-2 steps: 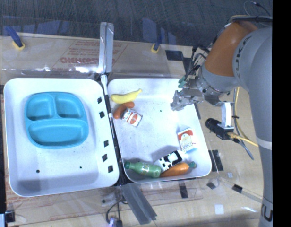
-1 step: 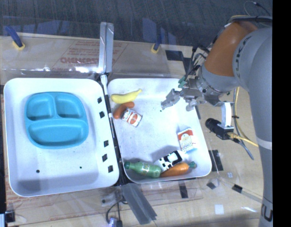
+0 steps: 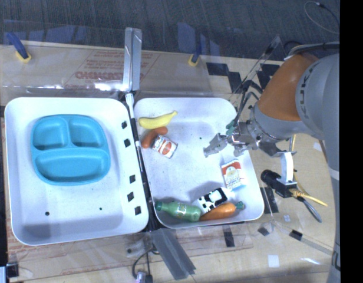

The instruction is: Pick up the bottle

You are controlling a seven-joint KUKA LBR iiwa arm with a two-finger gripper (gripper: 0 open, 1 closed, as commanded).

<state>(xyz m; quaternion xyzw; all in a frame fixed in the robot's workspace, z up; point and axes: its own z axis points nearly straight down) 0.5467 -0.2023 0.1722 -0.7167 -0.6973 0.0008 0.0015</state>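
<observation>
Green bottle (image 3: 178, 210) lies on its side in the right bin (image 3: 187, 108), at the near edge, left corner area, neck end pointing left. A carrot (image 3: 221, 211) sits just beside it on the right, touching or nearly so, with a black-and-white item (image 3: 213, 198) resting just above the two.

Tool (image 3: 218, 145) hangs over the middle-right of the same bin, well apart from the bottle, nothing between its fingers. Whether the fingers are apart or together: cannot tell, too blurred and small.

Handling guess: looks like a small plastic bottle, light, fairly stiff, smooth and round so likely slippery and prone to rolling. Best hold is probably across the mid body, fingers squeezing the narrow width, away from the carrot end. The bin wall right behind it leaves little room for a finger on the near side.

Other stuff in the right bin: banana (image 3: 157, 120), a red can (image 3: 165, 147) with a white label, and a white carton (image 3: 232, 174) with a red picture. No text readable on any of them. Left bin (image 3: 16, 158) holds a blue divided plate (image 3: 70, 147). Reversed red print shows on the clear sheet (image 3: 102, 66) behind the bins, not legible.
</observation>
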